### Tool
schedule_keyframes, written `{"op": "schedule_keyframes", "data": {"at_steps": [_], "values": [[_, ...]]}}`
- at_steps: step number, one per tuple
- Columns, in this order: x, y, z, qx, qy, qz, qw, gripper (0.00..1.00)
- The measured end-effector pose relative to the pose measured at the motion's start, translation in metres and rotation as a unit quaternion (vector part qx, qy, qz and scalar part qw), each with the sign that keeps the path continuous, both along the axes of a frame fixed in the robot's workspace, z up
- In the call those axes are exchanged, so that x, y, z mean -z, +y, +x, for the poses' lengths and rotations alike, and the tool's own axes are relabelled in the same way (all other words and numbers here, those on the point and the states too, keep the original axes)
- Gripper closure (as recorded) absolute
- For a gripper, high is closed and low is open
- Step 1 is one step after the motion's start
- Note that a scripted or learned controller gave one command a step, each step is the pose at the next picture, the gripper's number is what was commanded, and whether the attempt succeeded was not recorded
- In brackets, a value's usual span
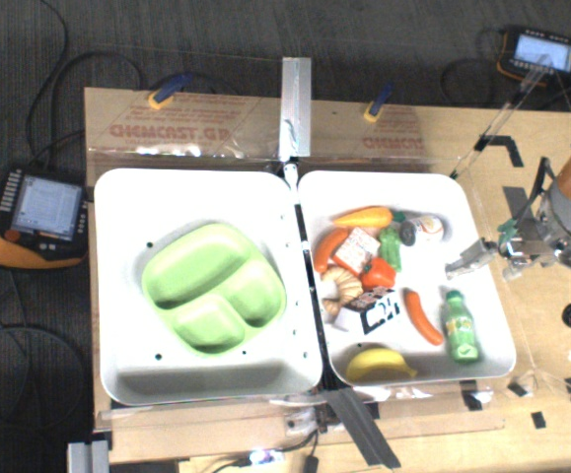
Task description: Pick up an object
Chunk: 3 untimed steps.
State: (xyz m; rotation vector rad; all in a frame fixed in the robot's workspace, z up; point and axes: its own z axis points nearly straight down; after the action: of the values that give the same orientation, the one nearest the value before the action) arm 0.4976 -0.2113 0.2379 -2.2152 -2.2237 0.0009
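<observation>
The right bin (pixel 463 205) holds a heap of small play foods, and any one of them could be picked up. A yellow banana (pixel 376 364), curved and smooth, lies by the bin's front edge. A green bottle (pixel 460 327) with a yellow label lies on its side near the front right corner. Just left of it sits a long orange carrot (pixel 422 316), thin and a bit bent. Near the middle is a black and white card (pixel 382 312), flat with sharp corners, next to a small red tomato (pixel 378 275). A bumpy tan pastry (pixel 344 287) rests against the bin's left wall. Above it lies a white box with red marks (pixel 355 251) on top of a red pepper (pixel 328 248). A long orange and yellow fruit (pixel 364 217) lies toward the back edge, and a dark green vegetable (pixel 392 244) stands beside a small round tin (pixel 427 229). The jaws (pixel 461 264) are shiny metal and sit just over the bin's right edge, above the bottle. They hold nothing, but I cannot tell how wide they are open. The grey arm (pixel 546 239) reaches in from the table's right side. The left bin (pixel 117 353) is smooth white plastic with round corners, and in it lies a light green tray (pixel 213 286) with three dips. Both bins sit side by side on the brown table (pixel 541 382), which has small black marks near its right front corner.
</observation>
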Motion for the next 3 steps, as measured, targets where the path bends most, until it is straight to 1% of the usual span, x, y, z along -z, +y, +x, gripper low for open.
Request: {"op": "schedule_keyframes", "data": {"at_steps": [1,2,3], "values": [[0.083,0.009,-0.014,-0.017,0.001,0.0002,0.9999,0.00],[0.141,-0.001,-0.011,-0.045,-0.002,0.0039,0.9990,0.00],[0.131,-0.002,-0.011,-0.044,-0.003,0.0027,0.9990,1.00]]}}
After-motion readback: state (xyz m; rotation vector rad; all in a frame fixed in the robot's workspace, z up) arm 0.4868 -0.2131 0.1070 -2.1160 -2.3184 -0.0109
